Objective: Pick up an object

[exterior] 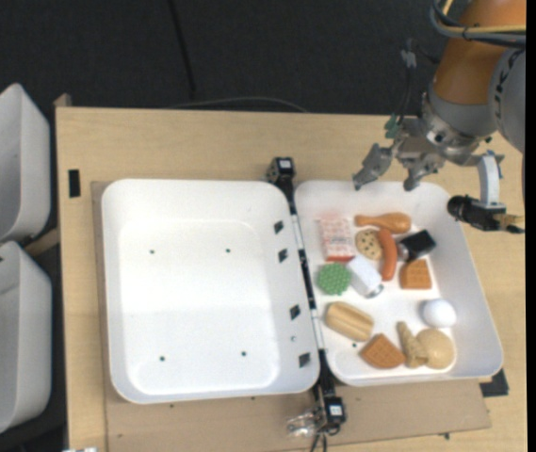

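We saw the gripper point(390, 173) hanging over the far edge of the right bin point(479, 295), its 2 fingers point(371, 169) spread apart with nothing between them. It sat above the bin's rim, apart from all the objects below. The grey arm point(470, 64) with its orange band reached in from the right.

The right bin held the clutter. Nearest the gripper lay a pink packet point(335, 236) and a drumstick point(385, 221), with a cookie point(368, 244) and a sausage point(386, 254) just beside them. A black block point(415, 244) rested by an orange waffle point(415, 275). A green ball point(334, 278) touched a white cylinder point(365, 278). Closer to the near edge we noted a bread roll point(349, 321), a white egg point(438, 313), a triangular cracker point(381, 351) and a tan pastry point(430, 347).

The left bin point(126, 252) stood alongside, the 2 meeting at a hinged seam.
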Tool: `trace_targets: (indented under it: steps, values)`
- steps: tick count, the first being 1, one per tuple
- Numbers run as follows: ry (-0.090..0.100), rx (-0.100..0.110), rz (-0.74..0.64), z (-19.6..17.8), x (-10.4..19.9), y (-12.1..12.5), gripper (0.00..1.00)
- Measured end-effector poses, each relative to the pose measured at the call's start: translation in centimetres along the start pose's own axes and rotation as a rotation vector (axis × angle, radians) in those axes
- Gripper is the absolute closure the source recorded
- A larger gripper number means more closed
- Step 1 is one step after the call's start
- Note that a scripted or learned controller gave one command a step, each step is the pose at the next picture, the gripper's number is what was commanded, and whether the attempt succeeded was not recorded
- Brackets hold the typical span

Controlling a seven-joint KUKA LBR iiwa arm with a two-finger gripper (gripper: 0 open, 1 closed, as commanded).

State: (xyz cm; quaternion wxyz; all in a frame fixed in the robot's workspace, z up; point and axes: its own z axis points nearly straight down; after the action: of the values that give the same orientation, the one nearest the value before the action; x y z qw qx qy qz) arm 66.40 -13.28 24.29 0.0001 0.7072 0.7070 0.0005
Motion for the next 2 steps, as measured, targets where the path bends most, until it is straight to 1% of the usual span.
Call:
trace_targets:
  steps: [1, 2]
  values:
    - [-0.002, 0.009, 0.004, 6.9, -4.6, -4.6, 0.0]
    - [-0.005, -0.004, 0.002, 13.6, -6.5, -8.8, 0.0]
